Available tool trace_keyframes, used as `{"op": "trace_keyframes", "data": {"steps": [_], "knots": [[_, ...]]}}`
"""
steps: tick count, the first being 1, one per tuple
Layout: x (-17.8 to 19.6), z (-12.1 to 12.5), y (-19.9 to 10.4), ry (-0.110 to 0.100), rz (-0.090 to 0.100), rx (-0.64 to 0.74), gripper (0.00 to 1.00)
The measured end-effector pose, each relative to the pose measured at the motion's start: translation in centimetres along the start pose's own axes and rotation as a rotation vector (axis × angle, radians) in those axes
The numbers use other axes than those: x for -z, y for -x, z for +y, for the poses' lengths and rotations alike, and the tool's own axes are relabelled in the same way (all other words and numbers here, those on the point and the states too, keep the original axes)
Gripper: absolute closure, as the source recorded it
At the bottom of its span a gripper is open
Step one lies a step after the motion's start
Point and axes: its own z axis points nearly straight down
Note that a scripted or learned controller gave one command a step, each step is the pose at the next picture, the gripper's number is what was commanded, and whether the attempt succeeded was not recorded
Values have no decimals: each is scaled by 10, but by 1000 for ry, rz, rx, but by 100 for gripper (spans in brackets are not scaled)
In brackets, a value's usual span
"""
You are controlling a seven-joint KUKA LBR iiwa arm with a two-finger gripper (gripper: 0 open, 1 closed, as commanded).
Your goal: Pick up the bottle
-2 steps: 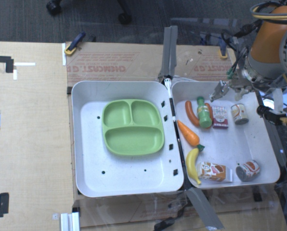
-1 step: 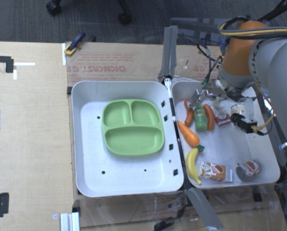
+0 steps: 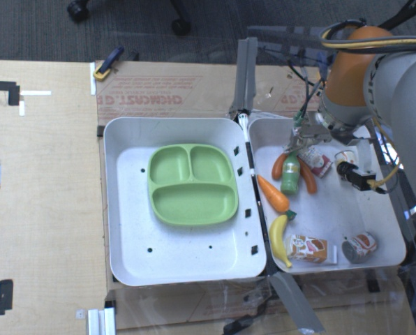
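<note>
A pale wooden bench (image 3: 40,208), bordered at the top by dark carpet with the castors of a chair (image 3: 181,26), carries two shallow white bins side by side over a sheet of printed cardboard (image 3: 166,89). The left bin (image 3: 121,208) holds a green divided plate (image 3: 192,184), lying flat near its centre. The right bin (image 3: 375,208) holds the green bottle (image 3: 290,175), which stands or leans near the bin's upper left part, flanked by an orange-red sausage-like piece (image 3: 279,165) on its left and another (image 3: 308,178) on its right. Below the bottle lie a carrot (image 3: 272,193) and, nearer the front wall, a banana (image 3: 279,239); beside the banana lies a small printed carton (image 3: 310,249), and to its right a can (image 3: 359,246) on its side. A red-and-white packet (image 3: 317,162) lies just right of the bottle. The grey arm with its orange band (image 3: 354,72) reaches in from the right, and the claw (image 3: 300,142) hangs directly above the bottle's top; whether the claw is released or clenched cannot be told, and contact with the bottle cannot be confirmed.
</note>
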Motion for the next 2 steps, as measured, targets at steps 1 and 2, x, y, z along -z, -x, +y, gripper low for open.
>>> {"op": "trace_keyframes", "data": {"steps": [1,2], "knots": [[-1,-30,10,-15,4,-373,100],[-1,-30,10,-15,4,-372,0]]}}
